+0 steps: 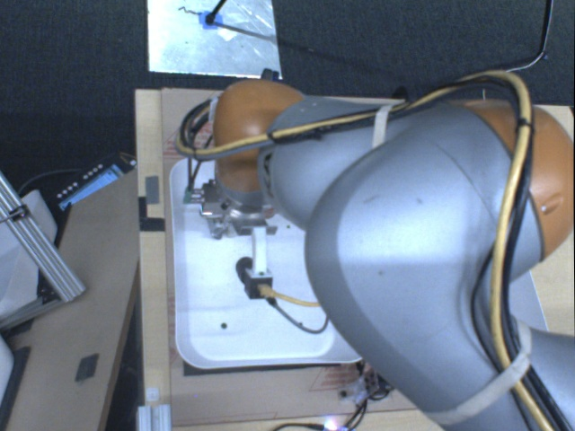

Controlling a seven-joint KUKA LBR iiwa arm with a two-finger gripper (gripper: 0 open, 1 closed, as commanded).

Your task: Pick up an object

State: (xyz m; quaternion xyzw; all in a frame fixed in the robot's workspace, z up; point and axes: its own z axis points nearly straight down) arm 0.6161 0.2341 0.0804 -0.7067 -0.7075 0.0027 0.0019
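Gripper [226, 215] down in the white bin [202, 339]; open or closed, can't tell. A tiny dark speck [224, 325] sits apart from it.

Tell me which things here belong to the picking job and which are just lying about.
Job: the arm, its tool and the white bin below it. A dark speck lies in the bin, too small to identify.

Lying about: shiny sheet, metal rail and blue-edged gadget, all outside the bin.
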